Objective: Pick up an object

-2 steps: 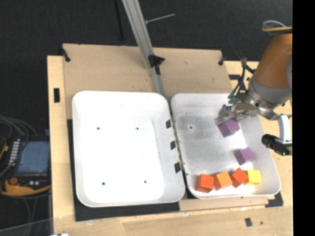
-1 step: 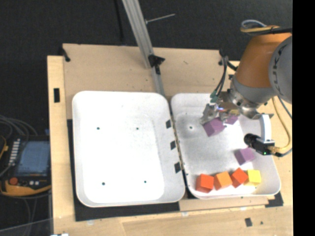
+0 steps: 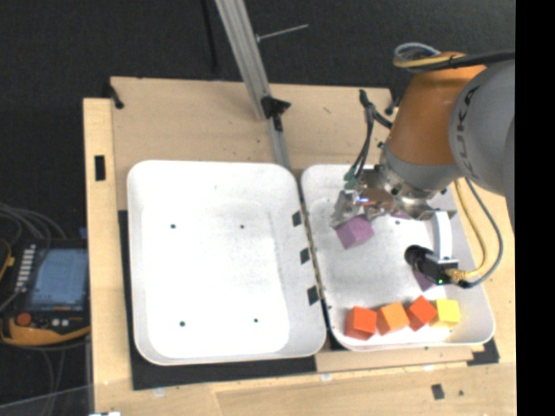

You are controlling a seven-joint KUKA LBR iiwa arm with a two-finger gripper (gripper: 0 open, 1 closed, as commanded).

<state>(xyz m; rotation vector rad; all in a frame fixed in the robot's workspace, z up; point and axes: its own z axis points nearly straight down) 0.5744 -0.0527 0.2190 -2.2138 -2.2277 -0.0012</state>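
Four blocks [image 3: 401, 315] line the right bin's [image 3: 338, 189] near edge, while farther back the fingers [image 3: 351, 211] seem clenched on a purple block [image 3: 354, 231] that, gripped only by its top, might slip loose.

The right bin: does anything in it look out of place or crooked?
Mostly no. Four blocks sit in a row along the near edge of the right bin: red, orange, red, yellow. Only the purple block lies apart, tilted, right under the hand.

Dark floor [image 3: 104, 24], pale wooden bench [image 3: 173, 120] (metal pole [image 3: 247, 46] above)
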